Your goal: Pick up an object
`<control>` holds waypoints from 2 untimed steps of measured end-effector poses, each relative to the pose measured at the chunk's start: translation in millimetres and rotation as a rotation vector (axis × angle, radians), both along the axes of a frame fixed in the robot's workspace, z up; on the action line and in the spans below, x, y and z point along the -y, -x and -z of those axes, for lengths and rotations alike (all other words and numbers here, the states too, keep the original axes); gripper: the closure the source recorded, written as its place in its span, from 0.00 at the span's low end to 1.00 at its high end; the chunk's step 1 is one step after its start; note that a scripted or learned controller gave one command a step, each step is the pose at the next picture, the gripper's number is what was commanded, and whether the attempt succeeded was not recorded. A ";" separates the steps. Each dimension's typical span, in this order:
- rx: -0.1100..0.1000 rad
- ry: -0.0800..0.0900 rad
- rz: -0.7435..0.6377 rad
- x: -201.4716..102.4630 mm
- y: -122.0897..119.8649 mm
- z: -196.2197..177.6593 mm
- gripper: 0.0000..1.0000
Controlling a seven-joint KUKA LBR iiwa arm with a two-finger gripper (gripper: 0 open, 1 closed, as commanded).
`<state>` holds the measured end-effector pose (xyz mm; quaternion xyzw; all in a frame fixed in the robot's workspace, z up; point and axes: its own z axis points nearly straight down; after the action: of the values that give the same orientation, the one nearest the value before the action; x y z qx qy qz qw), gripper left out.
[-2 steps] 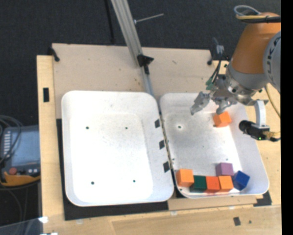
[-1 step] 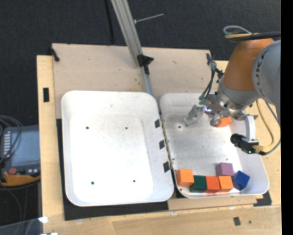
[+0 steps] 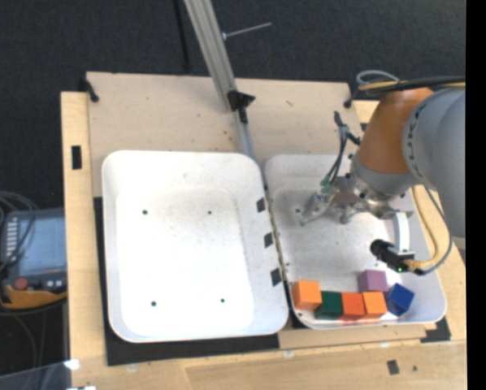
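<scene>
My gripper (image 3: 323, 207) hangs over the middle of the right bin (image 3: 308, 250), below the orange wrist band. Its fingers are spread open and nothing sits between them. Several small blocks lie along the bin's near edge, well in front of the gripper: an orange block (image 3: 308, 292), a green block (image 3: 331, 304), two more orange blocks (image 3: 353, 305) (image 3: 374, 303), a blue block (image 3: 400, 298) and a purple block (image 3: 374, 280) just behind them.
The left bin (image 3: 186, 242) lies beside the right one, a low wall between them. A slanted metal pole (image 3: 214, 47) rises from the back of the bench. Cables (image 3: 401, 254) trail from the wrist above the blocks. A handheld device (image 3: 32, 254) rests at far left.
</scene>
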<state>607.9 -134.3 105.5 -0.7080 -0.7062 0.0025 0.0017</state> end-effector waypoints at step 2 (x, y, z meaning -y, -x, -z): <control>0.012 0.000 -0.005 -5.5 -7.5 -63.1 1.00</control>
<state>615.4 -128.8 168.6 -0.7061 -0.7081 -0.0017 -0.0027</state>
